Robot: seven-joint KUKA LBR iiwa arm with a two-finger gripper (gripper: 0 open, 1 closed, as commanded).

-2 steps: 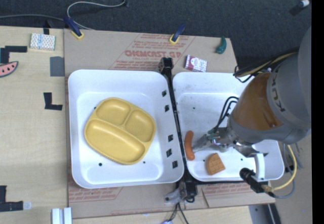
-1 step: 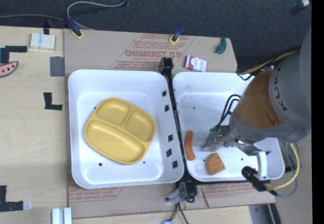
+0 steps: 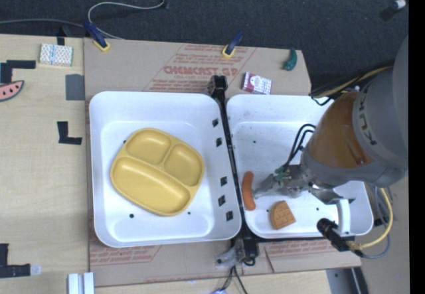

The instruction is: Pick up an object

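Observation:
In the right bin (image 3: pixel 265 120) an orange sausage-shaped piece (image 3: pixel 248 191) lies upright along the left wall. A tan, toast-like piece (image 3: pixel 282 215) rests near the bin's front edge. My gripper (image 3: pixel 271 182) hangs low in this bin, reaching in from the right, its tip just right of the sausage piece and above the toast piece. Nothing shows between its fingers.
The left bin (image 3: pixel 106 113) holds a yellow divided plate (image 3: pixel 158 170). A small red and white packet (image 3: pixel 255 83) lies on the cardboard behind the bins. A black divider (image 3: pixel 224 153) runs between the bins. My arm's bulky grey and orange body (image 3: pixel 358 140) covers the right bin's right side.

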